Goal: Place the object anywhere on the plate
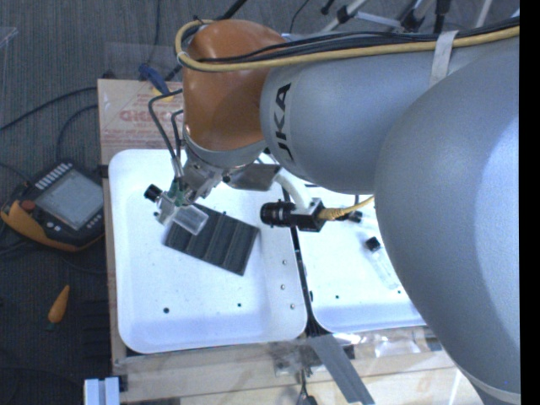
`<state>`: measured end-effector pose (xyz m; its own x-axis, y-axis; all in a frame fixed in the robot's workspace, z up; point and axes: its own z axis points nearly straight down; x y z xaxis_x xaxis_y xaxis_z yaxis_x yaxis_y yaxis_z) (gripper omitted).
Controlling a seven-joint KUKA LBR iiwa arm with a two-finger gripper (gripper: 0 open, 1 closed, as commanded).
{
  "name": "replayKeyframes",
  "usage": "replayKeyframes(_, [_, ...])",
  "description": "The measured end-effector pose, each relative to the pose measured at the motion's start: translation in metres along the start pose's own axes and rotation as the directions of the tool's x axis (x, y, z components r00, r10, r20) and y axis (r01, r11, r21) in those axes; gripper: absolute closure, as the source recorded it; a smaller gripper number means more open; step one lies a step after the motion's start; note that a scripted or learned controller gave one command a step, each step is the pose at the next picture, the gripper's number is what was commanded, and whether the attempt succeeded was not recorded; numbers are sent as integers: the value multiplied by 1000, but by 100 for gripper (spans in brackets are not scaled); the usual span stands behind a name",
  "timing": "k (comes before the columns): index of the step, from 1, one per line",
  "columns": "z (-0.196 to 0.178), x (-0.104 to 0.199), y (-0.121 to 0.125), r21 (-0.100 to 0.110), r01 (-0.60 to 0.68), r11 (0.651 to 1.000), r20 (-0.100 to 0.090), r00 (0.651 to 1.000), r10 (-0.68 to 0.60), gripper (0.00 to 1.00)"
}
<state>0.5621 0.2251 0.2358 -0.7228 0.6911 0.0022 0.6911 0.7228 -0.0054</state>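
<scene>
Plate [213, 240]: dark ribbed rectangle, flat in the left bin [143, 310], long axis slanting from upper left down to lower right.
Object [189, 218]: small clear block, resting on the plate's upper-left end, long side roughly along the plate's slant.
Gripper [175, 199]: just above the object, at the plate's upper-left corner; jaws' spread hidden, cannot tell.
Arm [405, 133]: grey, orange band, reaching in from the right.
Right bin [354, 302]: small dark piece near its right side.
Tabletop surroundings: handheld pendant [59, 205] left of the bins.
</scene>
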Motion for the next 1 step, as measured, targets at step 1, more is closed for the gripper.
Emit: replayKeyframes(1, [31, 46, -45, 1, 128, 992, -1, 992, -128, 100])
